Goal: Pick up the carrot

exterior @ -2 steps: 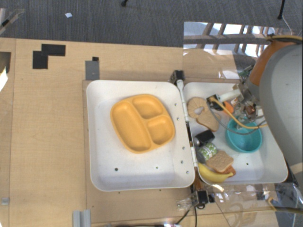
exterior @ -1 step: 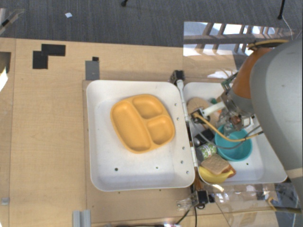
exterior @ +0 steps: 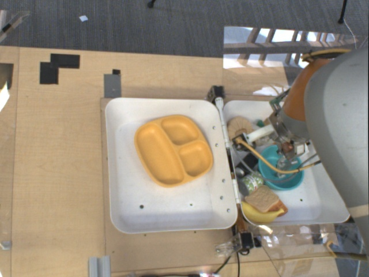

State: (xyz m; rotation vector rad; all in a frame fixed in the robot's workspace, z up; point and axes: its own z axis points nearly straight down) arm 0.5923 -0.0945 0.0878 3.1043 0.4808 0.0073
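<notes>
camera view: fixed above bench (exterior: 57, 172) | slanted downward | both bins (exterior: 167, 218) framed | arm (exterior: 337, 131) enters right

A pale wooden bench (exterior: 57, 172) is seen from above, with dark carpeted floor (exterior: 115, 10) beyond its far edge. 2 shallow white bins are set directly on it, side by side and touching: the left bin (exterior: 124, 212) and the right bin (exterior: 323, 203). Black patches (exterior: 57, 67) are marked on the bench surface near its far left corner.
</notes>
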